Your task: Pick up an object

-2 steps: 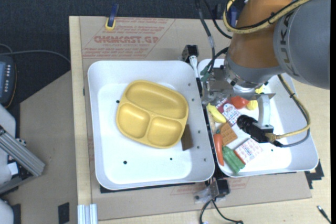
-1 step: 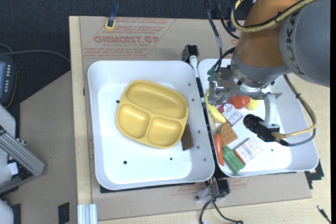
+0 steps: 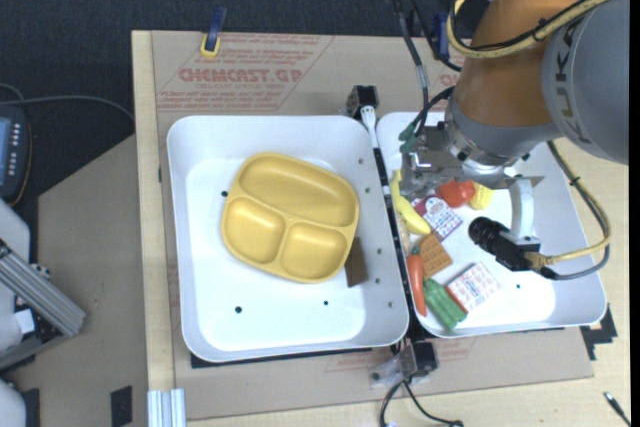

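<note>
My gripper (image 3: 428, 165) hangs low over the far left part of the right bin (image 3: 570, 300), under the orange wrist band. Just below it lie a yellow banana (image 3: 405, 210), a red-orange piece (image 3: 458, 192) and a small white packet with red print (image 3: 440, 215). Further toward the front sit a brown cracker (image 3: 434, 256), an orange carrot (image 3: 415, 277), a green piece (image 3: 443, 303) and a red-and-white packet (image 3: 473, 286). The wrist hides the far part of this bin.
The left bin (image 3: 200, 305) holds a yellow divided plate (image 3: 290, 217) with a small brown block (image 3: 355, 267) at its near right edge. A raised rim (image 3: 381, 205) separates the two bins. Cables run behind the right bin.
</note>
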Robot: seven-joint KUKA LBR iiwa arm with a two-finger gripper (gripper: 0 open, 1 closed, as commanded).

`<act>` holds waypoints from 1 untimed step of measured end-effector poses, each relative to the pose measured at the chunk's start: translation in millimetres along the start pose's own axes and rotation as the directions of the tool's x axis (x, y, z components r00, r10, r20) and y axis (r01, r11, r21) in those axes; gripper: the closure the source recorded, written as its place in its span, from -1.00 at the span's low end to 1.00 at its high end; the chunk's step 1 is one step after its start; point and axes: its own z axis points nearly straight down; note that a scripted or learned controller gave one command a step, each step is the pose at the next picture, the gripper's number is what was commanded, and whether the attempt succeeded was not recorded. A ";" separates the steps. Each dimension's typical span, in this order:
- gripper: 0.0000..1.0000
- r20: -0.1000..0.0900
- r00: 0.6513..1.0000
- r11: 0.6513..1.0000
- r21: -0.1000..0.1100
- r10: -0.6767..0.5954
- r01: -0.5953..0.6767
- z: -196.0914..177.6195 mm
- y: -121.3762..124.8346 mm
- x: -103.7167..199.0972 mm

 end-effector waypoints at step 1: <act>1.00 0.000 1.000 1.000 0.006 0.001 -0.001 13.5 0.0 1.5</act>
